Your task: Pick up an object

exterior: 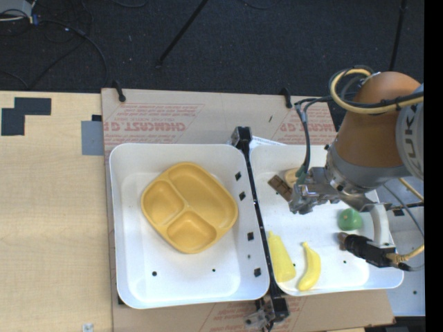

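Arm: the grey arm with the orange band (377, 126) reaches in from the right and hangs over the upper part of the right bin.
Jaws: the metal gripper (303, 200) sits low over the right bin, near its upper left part; whether the jaws are released or clenched cannot be told, as the wrist hides them.
Left bin: the shallow white plastic bin (131, 268) holds a yellow plastic plate with three compartments (189, 206), lying flat near the bin's middle.
Right bin: the second shallow white bin (346, 272) lies just beside the first, the two divided by a black rail.
Objects to pick: a yellow banana (310, 267) and a pale yellow oblong piece (280, 256) lie side by side near the front left corner of the right bin; a small green rounded object (349, 219) lies to the right of the gripper; a small brown object (280, 185) lies just left of the gripper.
Tabletop: light wood (52, 220), with brown printed cardboard (166, 120) under the bins.
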